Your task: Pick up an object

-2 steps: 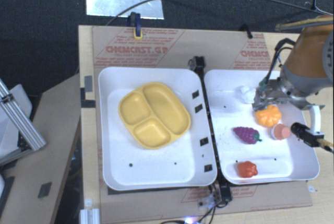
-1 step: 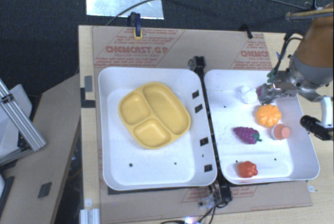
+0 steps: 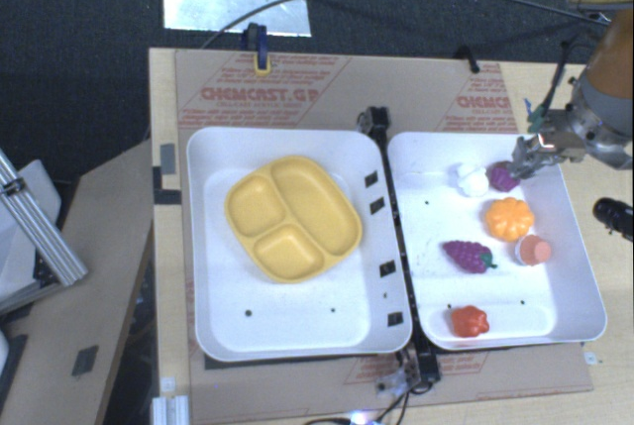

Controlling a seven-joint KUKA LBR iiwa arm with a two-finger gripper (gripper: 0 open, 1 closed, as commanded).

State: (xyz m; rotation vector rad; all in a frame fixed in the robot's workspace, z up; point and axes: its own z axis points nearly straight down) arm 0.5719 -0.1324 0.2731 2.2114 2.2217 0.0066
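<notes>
Camera view looked down on 2 white bins on the table (image 3: 475, 91): the left bin (image 3: 213, 314) held a yellow divided plate (image 3: 292, 217), and the right bin (image 3: 575, 299) held the small toy foods. The gripper (image 3: 530, 156) hung over the far right corner of the right bin, right at a small purple piece (image 3: 502, 178) that lay touching a white piece (image 3: 471, 180) on its left. Whether the fingers stood apart or together could not be told, nor whether they had the purple piece between them, because the tool head blurred into it. That purple piece was the likely target. It looked like a light, stiff plastic toy with a smooth rounded skin, so it would probably slip or roll unless it was taken across its middle, where it is widest. It was nearly round, with no clear long axis or pointing end at that size. Nearer the camera lay an orange pumpkin (image 3: 508, 218), a pink and tan piece (image 3: 534, 251) just beside it, a bunch of purple grapes (image 3: 467, 256) with its long axis running left to right, and a red pepper (image 3: 470, 320) well apart near the front wall.
</notes>
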